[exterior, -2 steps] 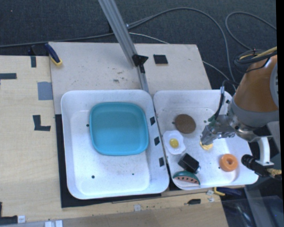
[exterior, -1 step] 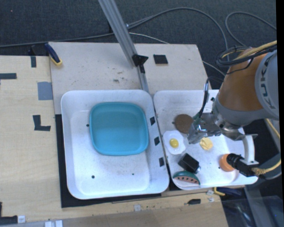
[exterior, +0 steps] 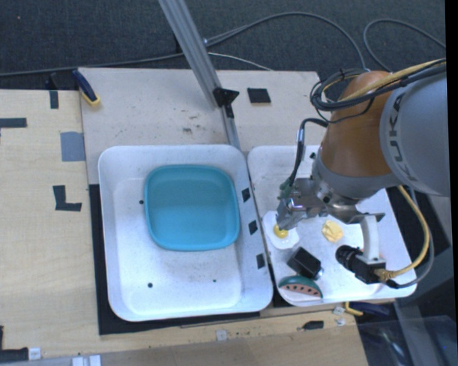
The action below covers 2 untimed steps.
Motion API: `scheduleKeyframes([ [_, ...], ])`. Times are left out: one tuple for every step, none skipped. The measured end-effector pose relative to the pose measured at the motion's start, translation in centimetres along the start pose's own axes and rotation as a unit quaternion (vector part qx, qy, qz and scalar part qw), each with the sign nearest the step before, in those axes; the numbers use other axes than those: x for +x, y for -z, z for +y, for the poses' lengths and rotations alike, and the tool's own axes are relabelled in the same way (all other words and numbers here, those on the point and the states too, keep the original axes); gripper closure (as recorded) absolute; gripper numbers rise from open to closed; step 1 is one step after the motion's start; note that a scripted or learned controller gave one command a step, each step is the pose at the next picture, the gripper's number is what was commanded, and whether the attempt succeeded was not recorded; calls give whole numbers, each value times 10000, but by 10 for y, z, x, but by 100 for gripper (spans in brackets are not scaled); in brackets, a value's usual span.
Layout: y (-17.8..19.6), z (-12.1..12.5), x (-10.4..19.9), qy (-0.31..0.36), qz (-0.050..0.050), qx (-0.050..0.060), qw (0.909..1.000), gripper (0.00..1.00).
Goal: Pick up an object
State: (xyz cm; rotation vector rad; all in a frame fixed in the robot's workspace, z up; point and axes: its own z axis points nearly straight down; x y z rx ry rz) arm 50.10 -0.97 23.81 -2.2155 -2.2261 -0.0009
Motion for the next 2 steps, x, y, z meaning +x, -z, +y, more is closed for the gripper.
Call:
scheduleKeyframes([
  [-12,-2,48,-2,-4,8,10000,100],
  [-18,-5,105,3,-2,7,10000,100],
])
